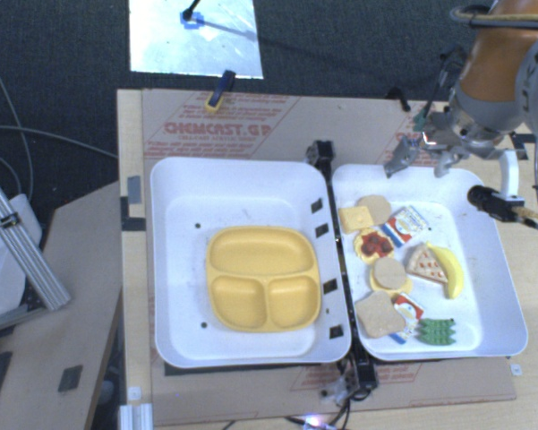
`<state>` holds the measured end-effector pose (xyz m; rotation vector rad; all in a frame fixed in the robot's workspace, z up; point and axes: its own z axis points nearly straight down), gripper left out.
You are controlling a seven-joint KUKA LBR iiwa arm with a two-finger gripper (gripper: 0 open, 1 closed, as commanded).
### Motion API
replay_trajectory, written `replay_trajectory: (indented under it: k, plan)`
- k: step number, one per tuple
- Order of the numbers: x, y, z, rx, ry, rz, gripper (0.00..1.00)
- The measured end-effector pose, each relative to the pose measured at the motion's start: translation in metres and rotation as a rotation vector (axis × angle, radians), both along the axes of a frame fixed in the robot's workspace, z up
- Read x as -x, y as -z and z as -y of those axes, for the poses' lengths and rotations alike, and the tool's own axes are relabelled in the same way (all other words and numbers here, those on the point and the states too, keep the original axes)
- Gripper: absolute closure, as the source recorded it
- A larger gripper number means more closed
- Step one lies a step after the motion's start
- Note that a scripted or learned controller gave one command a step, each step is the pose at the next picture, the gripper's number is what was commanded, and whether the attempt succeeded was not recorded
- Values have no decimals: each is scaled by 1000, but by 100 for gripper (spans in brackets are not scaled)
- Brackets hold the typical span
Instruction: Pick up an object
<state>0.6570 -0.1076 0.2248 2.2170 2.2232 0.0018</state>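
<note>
The gripper [422, 159] hangs over the far edge of the right bin [497, 267], its two fingers spread apart with nothing between them. Above it, the orange band [510, 38] wraps the grey arm, which comes in from the right.

Just below the gripper, toward the near side, play-food pieces lie scattered on the bin floor. Closest is a round tan slice [374, 210] overlapping a yellow cheese square [355, 219]. Beside these, a little to the right, sits a small white packet with red and blue print [405, 222]. Further from the gripper come a red-topped round piece [374, 245], a pizza slice [423, 264] touching a banana [451, 270], and a pale round slice [390, 274]. Farthest, at the near end, are a bread slice [380, 313] and a green bean pod piece [437, 331].

To the gripper's left, across the bins' shared edge, the left bin [179, 240] holds a yellow three-compartment plate [263, 277].
</note>
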Motion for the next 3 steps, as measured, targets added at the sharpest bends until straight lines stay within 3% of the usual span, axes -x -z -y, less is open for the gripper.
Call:
replay_trajectory:
  k: [1, 2, 3]
  plan:
    - [51, 125, -3, 1, -2, 9, 0]
    - [-6, 133, -13, 5, -3, 13, 0]
    - [-8, 118, -11, 7, -2, 27, 100]
